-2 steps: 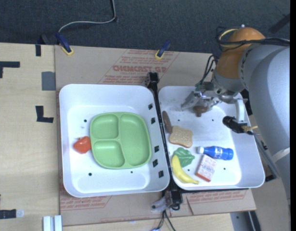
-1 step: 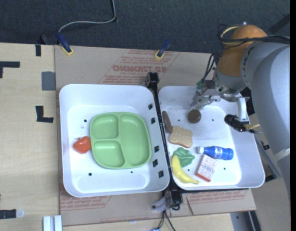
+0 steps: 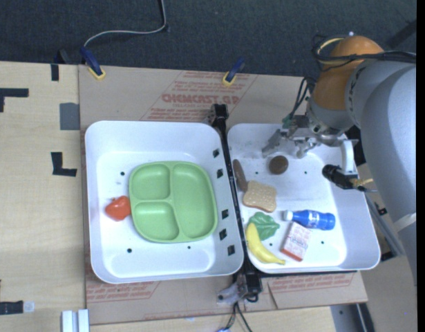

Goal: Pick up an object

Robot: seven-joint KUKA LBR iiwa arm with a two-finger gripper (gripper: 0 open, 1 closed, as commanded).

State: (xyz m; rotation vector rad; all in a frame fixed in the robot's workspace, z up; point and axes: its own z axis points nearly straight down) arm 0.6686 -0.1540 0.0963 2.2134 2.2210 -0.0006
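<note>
My gripper (image 3: 292,142) hangs over the back of the right bin (image 3: 336,258), below the orange band on the arm. Just in front of it lies a small round brown piece (image 3: 278,164), apart from the gripper. Further forward in that bin are a slice of bread (image 3: 260,197), a dark brown stick (image 3: 240,176), a green leaf (image 3: 265,223), a yellow banana (image 3: 262,246), a blue bottle (image 3: 313,219) and a red-and-white packet (image 3: 296,241). I see nothing held in the gripper.
The left bin (image 3: 108,254) holds a green divided plate (image 3: 173,200) and a red piece (image 3: 117,207) at the plate's left edge. The grey arm (image 3: 388,144) covers the right side of the bench. A black divider (image 3: 226,178) runs between the bins.
</note>
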